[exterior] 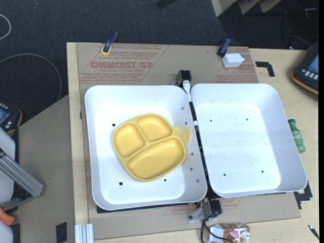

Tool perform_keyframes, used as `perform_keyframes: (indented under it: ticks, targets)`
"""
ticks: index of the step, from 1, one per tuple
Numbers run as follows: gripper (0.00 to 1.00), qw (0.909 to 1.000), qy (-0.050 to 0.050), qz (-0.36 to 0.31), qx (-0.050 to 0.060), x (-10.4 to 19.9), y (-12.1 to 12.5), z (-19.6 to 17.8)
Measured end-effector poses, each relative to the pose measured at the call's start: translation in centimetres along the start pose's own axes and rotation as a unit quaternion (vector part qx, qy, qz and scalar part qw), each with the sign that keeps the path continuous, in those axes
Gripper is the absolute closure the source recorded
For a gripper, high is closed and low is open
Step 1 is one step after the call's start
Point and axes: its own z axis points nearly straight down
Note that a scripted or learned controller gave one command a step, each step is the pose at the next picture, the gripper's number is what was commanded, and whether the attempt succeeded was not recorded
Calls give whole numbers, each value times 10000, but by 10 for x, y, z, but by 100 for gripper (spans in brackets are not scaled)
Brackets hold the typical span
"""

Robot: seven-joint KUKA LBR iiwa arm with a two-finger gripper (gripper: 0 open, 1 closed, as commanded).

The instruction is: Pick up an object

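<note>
Where left bin (96, 135) lies, yellow tray (148, 147).

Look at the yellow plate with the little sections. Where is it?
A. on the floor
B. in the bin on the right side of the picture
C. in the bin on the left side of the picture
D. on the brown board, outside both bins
C. The yellow divided plate lies flat on the floor of the left white bin, inside its walls.
</note>
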Motion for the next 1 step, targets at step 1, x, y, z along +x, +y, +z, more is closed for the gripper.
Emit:
perform_keyframes:
  ticks: [1]
  targets:
    - [100,9999,52,4,100,9,-2,125]
